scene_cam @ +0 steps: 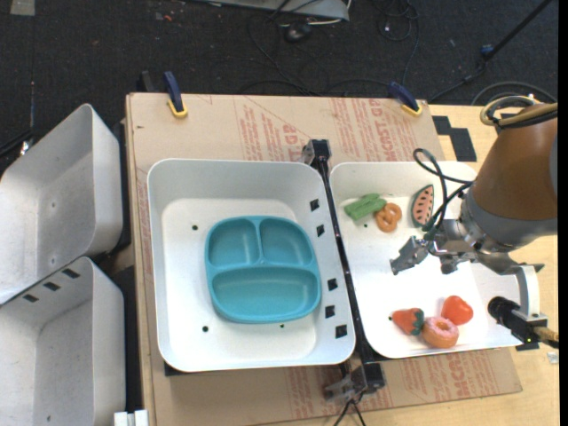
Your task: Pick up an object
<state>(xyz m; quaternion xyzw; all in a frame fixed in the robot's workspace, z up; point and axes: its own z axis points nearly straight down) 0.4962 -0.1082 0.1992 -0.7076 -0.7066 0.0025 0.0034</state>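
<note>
Over the right bin (373,238), a shallow white tray with rounded corners, the gripper (410,257) hangs from the grey arm with its orange band; whether its dark metal fingers are spread or closed cannot be told. Nothing shows between them. Small toy foods lie around it on the smooth floor: a green pod (364,207) touching a ring-shaped pretzel (388,217) above the gripper, a watermelon slice (422,204) near the far wall, and near the front wall a pink donut (440,331) touching a carrot (407,319), with a red pepper (457,309) just beside. The left bin (173,238) holds a glossy teal plate (263,268) with three compartments.
</note>
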